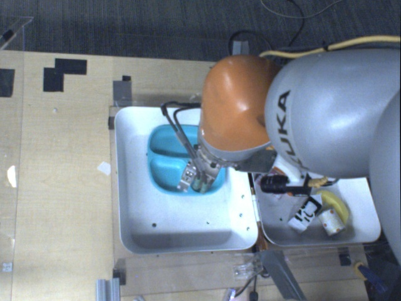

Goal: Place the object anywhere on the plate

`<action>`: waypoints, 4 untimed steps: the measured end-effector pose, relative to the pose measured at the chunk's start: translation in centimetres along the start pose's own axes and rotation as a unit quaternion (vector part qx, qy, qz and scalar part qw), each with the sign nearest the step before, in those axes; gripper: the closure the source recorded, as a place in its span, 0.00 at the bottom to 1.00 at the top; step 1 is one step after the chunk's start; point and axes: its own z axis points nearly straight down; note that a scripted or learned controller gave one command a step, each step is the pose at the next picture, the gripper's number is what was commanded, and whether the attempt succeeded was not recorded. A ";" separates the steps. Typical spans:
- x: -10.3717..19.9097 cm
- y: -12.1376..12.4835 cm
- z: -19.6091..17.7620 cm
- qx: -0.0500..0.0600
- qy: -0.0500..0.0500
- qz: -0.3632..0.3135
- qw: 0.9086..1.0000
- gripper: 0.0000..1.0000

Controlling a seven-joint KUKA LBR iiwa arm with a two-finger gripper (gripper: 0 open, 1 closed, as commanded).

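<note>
A blue plate (164, 145) lies in the left white bin (135, 168), in its far half. My gripper (195, 180) hangs low over the plate's near right part, reaching down from the orange wrist band (233, 108). The wrist hides the plate's right side. Something small and dark shows at the gripper's tip, too blurred to name or to say whether it is held.
The right bin (366, 231) holds a yellow banana (336, 207), a white box with black marks (302, 216) and a small pale cylinder (330, 225). The grey arm covers most of that bin. Bare white floor lies in the left bin's near half.
</note>
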 end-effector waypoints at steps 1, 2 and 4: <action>0.0 5.8 1.0 0.000 0.000 -0.058 0.998 1.00; -1.7 6.7 3.4 0.000 0.000 -0.153 0.988 1.00; -1.8 6.8 7.3 -0.001 0.001 -0.349 0.937 1.00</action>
